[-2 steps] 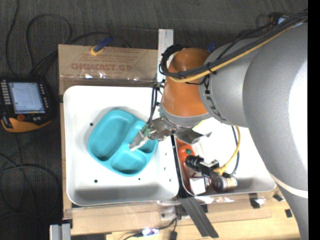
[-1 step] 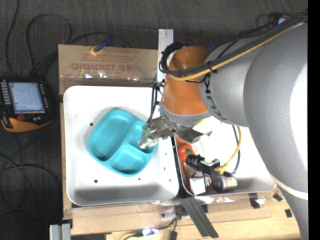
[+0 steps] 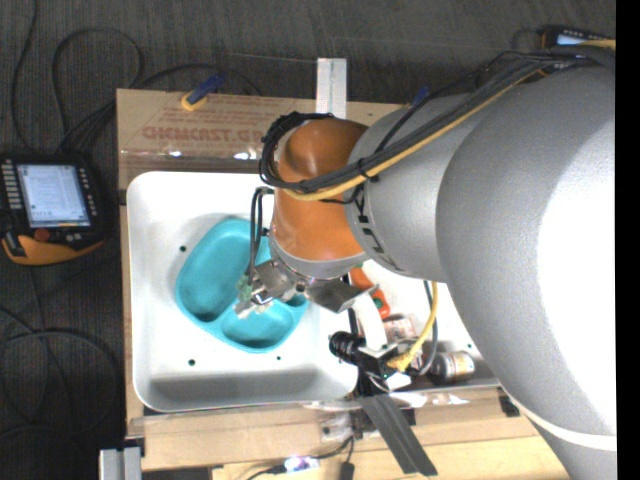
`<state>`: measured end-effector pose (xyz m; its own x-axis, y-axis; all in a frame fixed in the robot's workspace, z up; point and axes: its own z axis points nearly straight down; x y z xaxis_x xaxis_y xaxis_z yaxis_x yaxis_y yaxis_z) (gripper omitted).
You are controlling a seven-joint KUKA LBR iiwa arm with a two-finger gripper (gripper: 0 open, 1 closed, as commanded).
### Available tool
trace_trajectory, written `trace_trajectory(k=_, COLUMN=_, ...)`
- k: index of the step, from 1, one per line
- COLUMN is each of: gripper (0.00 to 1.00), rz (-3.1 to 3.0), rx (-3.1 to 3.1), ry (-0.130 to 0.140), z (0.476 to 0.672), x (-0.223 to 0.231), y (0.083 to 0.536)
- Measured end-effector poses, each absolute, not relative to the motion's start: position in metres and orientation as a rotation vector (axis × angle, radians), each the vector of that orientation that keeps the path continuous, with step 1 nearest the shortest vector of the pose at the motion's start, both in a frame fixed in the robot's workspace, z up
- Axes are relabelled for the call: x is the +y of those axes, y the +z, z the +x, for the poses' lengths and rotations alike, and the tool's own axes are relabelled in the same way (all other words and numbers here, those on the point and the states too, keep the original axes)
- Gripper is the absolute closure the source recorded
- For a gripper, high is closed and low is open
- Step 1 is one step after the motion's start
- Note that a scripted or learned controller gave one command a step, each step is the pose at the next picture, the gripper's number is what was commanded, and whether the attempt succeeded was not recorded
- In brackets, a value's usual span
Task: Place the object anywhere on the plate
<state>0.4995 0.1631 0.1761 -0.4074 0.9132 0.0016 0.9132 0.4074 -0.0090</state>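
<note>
Teal plate (image 3: 215, 283) in left bin (image 3: 150, 268) beneath arm (image 3: 480, 218), pincer (image 3: 255, 298) state unclear; pendant (image 3: 45, 203) far left.

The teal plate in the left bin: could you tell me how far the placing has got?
Done: the gripper is over the teal plate in the left white bin. In hand: something small and greenish sits at its tip, too blurred to call held. Left: an object resting free on the plate.

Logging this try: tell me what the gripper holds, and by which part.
Cannot be told. The gripper hangs over the turquoise plastic plate in the left white bin, with something small and greenish at its tip, too blurred to identify.
</note>
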Motion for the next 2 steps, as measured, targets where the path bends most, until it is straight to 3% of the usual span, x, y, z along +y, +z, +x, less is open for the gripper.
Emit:
trace_trajectory(k=1, gripper=1.00, rz=-1.797, rx=-2.568, ry=0.010, z=0.513, x=0.157, y=0.177)
trace_trajectory(k=2, gripper=1.00, rz=-1.506, rx=-2.761, ry=-0.015, z=0.574, x=0.148, y=0.116)
